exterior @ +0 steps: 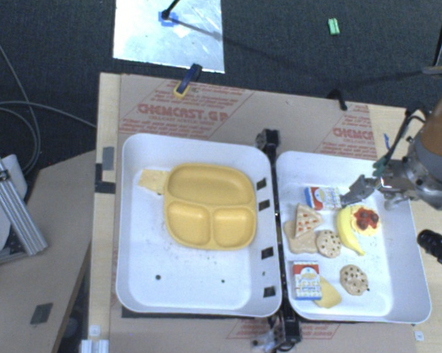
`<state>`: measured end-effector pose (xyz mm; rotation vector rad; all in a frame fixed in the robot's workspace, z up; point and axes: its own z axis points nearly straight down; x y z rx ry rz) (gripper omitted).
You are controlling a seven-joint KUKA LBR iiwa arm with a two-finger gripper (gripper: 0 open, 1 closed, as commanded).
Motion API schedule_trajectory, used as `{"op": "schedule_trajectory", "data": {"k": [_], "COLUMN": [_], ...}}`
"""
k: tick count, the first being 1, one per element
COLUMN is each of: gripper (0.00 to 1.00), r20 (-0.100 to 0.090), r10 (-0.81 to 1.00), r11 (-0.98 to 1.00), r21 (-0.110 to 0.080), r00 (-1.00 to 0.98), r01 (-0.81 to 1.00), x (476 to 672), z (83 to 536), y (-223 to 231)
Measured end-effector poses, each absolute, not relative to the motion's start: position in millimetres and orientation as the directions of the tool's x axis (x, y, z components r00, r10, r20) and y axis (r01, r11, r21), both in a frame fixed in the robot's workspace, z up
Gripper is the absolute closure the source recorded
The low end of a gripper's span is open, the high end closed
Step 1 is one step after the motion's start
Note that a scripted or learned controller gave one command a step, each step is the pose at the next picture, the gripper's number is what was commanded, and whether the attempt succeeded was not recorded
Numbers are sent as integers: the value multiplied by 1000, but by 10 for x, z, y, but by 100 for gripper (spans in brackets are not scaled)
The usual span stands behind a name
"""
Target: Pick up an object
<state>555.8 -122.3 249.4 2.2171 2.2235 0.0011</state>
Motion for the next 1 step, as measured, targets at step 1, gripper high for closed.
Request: {"op": "schedule_trajectory", "data": {"k": [1], "gripper": [0], "r20": [0], "r10": [1000], "r11": [8], "r21": [1], "r00": [-8], "r01": [1000], "x": [6093], "z": [1720], "y": [-962]}}
